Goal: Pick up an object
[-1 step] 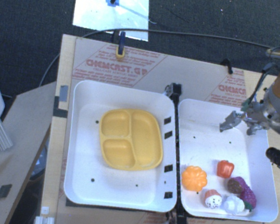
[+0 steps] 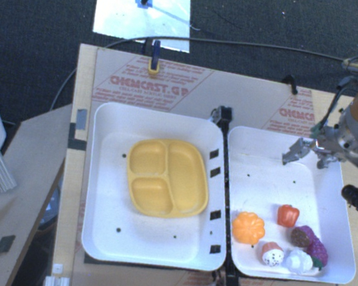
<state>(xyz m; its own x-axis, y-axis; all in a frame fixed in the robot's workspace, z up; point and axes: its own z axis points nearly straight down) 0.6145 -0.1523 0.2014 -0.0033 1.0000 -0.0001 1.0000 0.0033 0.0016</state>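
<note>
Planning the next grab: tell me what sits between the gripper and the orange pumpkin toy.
Nothing visible does. The gripper hangs over the right bin's far end; bare white floor runs to the orange pumpkin toy.

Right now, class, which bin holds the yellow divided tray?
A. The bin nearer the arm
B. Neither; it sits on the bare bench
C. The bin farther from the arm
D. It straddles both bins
C. The yellow divided tray lies flat within the left-hand bin, across the divider from the gripper over the other bin.
</note>
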